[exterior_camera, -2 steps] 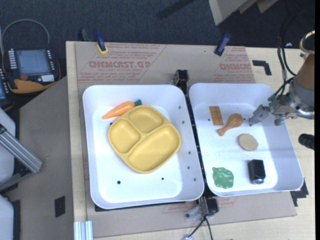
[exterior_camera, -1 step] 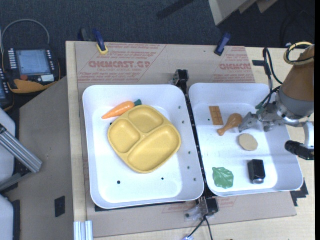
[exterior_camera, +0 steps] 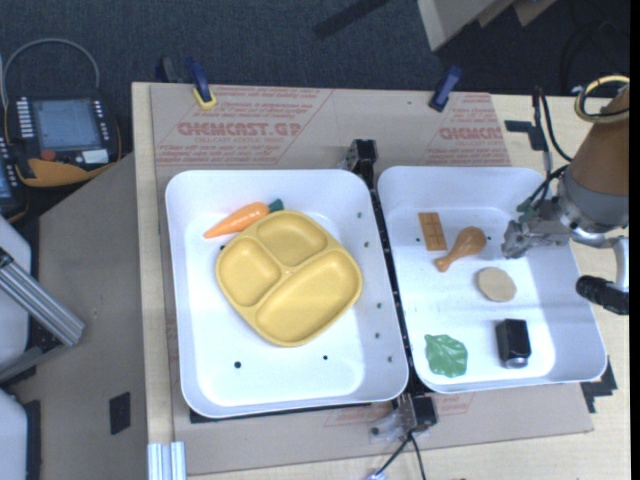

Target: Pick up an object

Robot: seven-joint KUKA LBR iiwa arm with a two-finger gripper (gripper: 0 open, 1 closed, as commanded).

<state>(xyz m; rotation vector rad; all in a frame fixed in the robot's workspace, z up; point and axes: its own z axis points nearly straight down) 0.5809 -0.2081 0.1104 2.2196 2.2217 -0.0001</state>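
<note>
Bins, white: two, left point(exterior_camera: 190, 298) and right point(exterior_camera: 570, 308). Yellow divided plate point(exterior_camera: 288, 278): one. Toy carrot point(exterior_camera: 236, 219): one. Brown wafer point(exterior_camera: 432, 231): one. Drumstick point(exterior_camera: 460, 247): one. Tan round piece point(exterior_camera: 496, 284): one. Green leafy piece point(exterior_camera: 446, 354): one. Black block point(exterior_camera: 513, 341): one.

Left bin point(exterior_camera: 190, 298): yellow divided plate point(exterior_camera: 288, 278) near centre; orange carrot point(exterior_camera: 235, 219) touching its rim at 11 o'clock. Right bin point(exterior_camera: 575, 298): tan rectangular cracker point(exterior_camera: 432, 231) at 11 o'clock, wooden drumstick-shaped piece point(exterior_camera: 460, 246) just beside it, beige round piece point(exterior_camera: 496, 284) central, green leaf point(exterior_camera: 446, 354) at 7 o'clock, black block point(exterior_camera: 513, 341) at 5 o'clock. Gripper point(exterior_camera: 527, 234) sits over the right bin at 2 o'clock, near the drumstick-shaped piece, apart from it.
</note>
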